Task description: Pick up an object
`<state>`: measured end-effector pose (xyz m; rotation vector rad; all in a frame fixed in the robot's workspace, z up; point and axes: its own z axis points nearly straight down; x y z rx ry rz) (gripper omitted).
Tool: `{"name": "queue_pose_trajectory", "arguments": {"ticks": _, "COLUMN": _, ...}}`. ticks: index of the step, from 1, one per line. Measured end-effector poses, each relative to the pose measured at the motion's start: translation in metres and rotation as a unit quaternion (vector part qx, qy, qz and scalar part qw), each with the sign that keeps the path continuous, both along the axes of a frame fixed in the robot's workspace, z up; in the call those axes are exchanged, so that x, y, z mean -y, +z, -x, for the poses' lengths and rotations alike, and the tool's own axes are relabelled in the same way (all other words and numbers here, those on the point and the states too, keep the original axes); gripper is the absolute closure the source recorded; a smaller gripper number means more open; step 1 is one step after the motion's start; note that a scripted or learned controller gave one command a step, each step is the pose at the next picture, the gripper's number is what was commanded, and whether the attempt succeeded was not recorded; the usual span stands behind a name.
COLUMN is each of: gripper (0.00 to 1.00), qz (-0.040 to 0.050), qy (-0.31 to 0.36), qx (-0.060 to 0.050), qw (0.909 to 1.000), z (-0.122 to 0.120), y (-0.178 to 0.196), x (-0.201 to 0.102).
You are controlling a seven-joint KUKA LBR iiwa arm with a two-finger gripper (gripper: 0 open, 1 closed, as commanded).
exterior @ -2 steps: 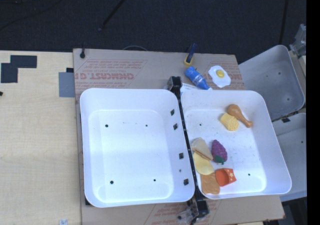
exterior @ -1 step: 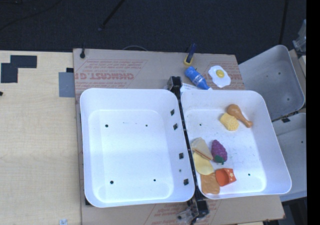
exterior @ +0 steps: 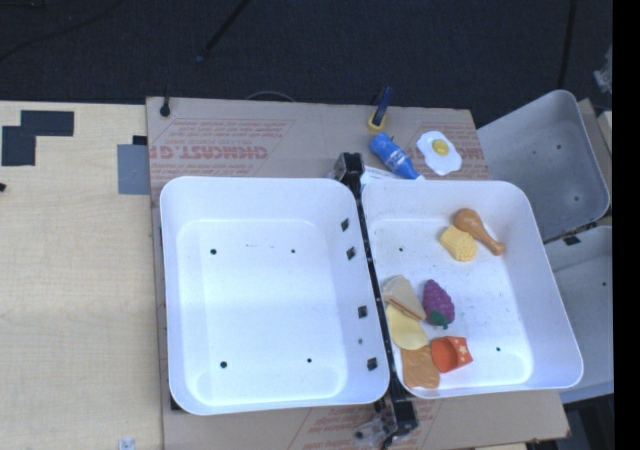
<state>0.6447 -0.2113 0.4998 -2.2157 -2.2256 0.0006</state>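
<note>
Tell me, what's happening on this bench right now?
Nothing is being handled at this moment. Two white bins sit side by side. The right bin holds toy food: a drumstick, a yellow chunk, purple grapes, an orange carton and some pale, bread-like pieces. A blue bottle and a fried egg lie on the cardboard behind the bins. No pick has begun.

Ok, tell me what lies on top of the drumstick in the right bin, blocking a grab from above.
Nothing visible does. The toy chicken drumstick lies uncovered in the right bin, with a yellow piece touching its lower left side.
</note>
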Motion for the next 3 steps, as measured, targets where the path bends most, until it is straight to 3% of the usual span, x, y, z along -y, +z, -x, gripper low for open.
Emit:
{"name": "queue_pose_trajectory", "arguments": {"ticks": 1, "gripper": 1.0, "qz": -0.0001, "qy": -0.001, "qx": 0.0, "qw": 1.0, "z": 0.009, "y": 0.015, "x": 0.0}}
{"name": "queue_pose_trajectory", "arguments": {"ticks": 2, "gripper": 1.0, "qz": 0.0, "qy": 0.0, "qx": 0.0, "qw": 1.0, "z": 0.0, "y": 0.031, "x": 0.0}}
{"name": "queue_pose_trajectory", "arguments": {"ticks": 3, "gripper": 1.0, "qz": -0.0008, "qy": -0.002, "qx": -0.001, "qw": 1.0, "z": 0.014, "y": 0.038, "x": 0.001}}
